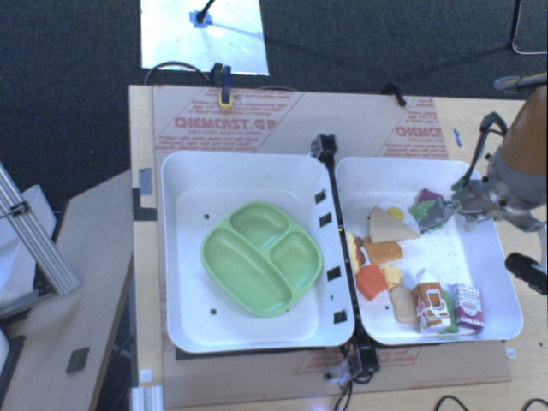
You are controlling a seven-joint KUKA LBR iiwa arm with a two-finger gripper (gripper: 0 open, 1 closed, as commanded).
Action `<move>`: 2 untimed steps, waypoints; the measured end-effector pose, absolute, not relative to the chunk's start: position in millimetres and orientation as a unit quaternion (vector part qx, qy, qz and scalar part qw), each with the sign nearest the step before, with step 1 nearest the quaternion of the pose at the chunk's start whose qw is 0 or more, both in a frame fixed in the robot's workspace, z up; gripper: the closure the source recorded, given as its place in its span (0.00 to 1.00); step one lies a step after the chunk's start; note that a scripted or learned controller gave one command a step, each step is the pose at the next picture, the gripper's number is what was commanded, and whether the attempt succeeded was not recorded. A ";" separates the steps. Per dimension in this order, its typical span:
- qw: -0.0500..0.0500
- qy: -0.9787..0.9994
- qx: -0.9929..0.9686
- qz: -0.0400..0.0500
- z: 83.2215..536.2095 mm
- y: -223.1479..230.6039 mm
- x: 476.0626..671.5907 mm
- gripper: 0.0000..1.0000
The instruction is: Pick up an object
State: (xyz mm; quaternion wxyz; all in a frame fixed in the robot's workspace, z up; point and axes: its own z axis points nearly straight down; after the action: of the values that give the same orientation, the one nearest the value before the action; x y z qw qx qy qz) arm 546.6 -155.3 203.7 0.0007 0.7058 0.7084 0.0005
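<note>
Over the right bin, upper right part, the gripper is sitting low, arm coming in from the right edge with the orange band above the wrist. At the fingertips a green-and-dark packet is sitting; it looks like it is lying right at the tips, but I cannot tell whether the fingers are closing on it or standing apart — that part is too small and blurred.

Other stuff lying in the right bin: a pale wedge-shaped piece just left of the packet, a small yellow item touching its top edge, an orange piece below the wedge, a red block below that, a yellow bit beside the red block. Near the front wall a tan round piece, an orange-brown box and a red-white-green carton are sitting side by side, touching or nearly so.

Left bin is holding a green divided plate, flat, roughly centred, three compartments. Both bins are resting on a board with red printed lettering, with a black divider strip running between them.
</note>
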 end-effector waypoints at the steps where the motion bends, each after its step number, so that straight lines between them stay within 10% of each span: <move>1: -0.002 0.708 0.706 -0.001 146.5 -153.6 555.2 0.00; 2: -0.002 0.707 0.707 -0.001 91.7 -163.3 555.5 0.00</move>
State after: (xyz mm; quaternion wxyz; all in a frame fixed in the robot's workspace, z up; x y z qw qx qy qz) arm 555.5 -163.3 91.7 -0.0016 0.7067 0.7075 -0.0009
